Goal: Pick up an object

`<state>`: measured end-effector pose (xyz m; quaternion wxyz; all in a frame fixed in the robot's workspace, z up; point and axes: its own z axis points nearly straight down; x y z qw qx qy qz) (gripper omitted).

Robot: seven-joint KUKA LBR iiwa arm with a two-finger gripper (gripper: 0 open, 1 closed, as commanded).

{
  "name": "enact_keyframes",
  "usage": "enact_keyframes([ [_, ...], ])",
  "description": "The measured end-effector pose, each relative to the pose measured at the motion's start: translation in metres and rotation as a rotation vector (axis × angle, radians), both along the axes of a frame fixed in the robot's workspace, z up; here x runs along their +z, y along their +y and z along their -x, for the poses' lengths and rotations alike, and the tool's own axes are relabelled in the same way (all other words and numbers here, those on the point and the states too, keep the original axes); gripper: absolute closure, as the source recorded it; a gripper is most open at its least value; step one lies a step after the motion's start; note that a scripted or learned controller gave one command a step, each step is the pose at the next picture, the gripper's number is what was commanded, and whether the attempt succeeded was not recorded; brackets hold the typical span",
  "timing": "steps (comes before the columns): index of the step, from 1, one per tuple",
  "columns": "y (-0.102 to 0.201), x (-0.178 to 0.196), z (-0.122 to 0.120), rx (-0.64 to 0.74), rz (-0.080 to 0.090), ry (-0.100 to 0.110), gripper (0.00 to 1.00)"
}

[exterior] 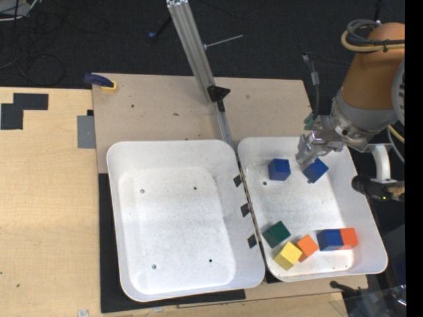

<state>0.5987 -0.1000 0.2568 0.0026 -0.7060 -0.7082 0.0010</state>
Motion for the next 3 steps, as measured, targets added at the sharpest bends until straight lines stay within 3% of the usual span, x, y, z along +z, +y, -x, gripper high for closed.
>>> enact_keyframes([
  [2, 0.111, 0.004, 0.011, 0.002, 0.0, 0.0, 1.0],
  [3, 0.171, -0.015, 0.019, 0.002, 0.0, 0.002, 1.0],
])
